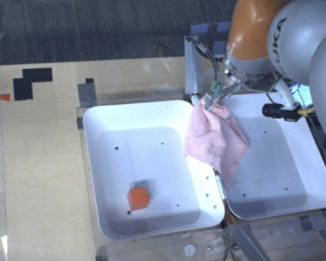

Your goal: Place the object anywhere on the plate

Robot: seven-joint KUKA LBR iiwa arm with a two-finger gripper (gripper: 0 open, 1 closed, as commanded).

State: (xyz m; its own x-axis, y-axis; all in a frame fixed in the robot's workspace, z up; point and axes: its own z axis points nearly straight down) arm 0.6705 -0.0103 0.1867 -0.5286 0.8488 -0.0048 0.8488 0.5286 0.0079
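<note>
A pink cloth (pixel 215 140) hangs in folds over the divide between the two bins. My gripper (pixel 212 99) is shut on its top corner and holds it up. The cloth's lower part drapes across the right edge of the left bin (pixel 134 130) and the left edge of the right bin (pixel 282 166). A small orange block (pixel 138 198) lies in the near left part of the left bin, well away from the gripper.
The arm's orange band (pixel 250 25) and grey wrist loom over the back of the right bin. A black cable part (pixel 281 110) juts over that bin's back right. Black marks (pixel 30 81) sit on the wooden bench at far left.
</note>
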